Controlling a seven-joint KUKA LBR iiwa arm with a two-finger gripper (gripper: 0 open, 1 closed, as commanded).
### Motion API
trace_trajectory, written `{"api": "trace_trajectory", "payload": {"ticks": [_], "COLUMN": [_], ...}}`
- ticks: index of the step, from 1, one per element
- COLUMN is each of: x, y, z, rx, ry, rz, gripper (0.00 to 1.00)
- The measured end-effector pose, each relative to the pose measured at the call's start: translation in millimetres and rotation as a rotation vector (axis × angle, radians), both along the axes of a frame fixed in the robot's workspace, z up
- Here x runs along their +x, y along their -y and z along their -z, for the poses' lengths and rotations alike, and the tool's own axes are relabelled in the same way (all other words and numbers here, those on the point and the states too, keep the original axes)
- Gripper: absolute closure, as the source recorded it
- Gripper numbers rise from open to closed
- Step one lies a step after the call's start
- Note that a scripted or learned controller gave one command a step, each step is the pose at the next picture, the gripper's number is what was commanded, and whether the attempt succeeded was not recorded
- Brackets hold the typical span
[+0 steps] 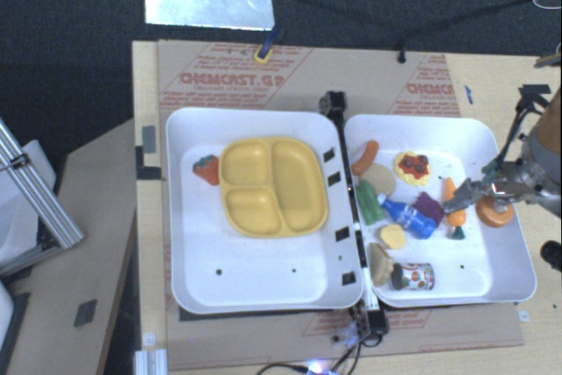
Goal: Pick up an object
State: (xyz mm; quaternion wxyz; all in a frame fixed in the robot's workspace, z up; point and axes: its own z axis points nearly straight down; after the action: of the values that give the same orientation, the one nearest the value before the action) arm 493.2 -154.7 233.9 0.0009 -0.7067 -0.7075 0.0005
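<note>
1. Two shallow white plastic bins sit side by side on the pale wooden table (105, 189); the left bin (189, 277) bears a yellow three-compartment plastic plate (272, 187) with a small red toy strawberry (207, 169) just beside its left edge.
2. Most candidates for the pick lie crowded in the right bin (500, 272), so a descent into that cluster could nudge neighbours or close on two things at once.
3. At the bin's right side, the grey arm's tool (458, 199) reaches in at a slant; whether it is open or closed cannot be told, and nothing can be seen held in it.
4. Nearest the tool lie a purple toy piece (428, 207), a blue plastic toy bottle (411, 218) touching it, and a small orange toy carrot (453, 189); a grip aimed at any one risks catching another, or slipping off a rounded side.
5. An orange round piece (496, 212) sits by the wrist and could be swept aside.
6. Farther off are a toy pizza slice with red topping (413, 167), a small tin can with a red label (413, 277) and a toy sausage (364, 157).
</note>
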Motion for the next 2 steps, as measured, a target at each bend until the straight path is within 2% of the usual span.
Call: {"api": "trace_trajectory", "payload": {"ticks": [2], "x": [0], "y": [-3], "z": [84], "rx": [0.001], "ry": [0.000], "rz": [0.000], "gripper": [0.00]}}
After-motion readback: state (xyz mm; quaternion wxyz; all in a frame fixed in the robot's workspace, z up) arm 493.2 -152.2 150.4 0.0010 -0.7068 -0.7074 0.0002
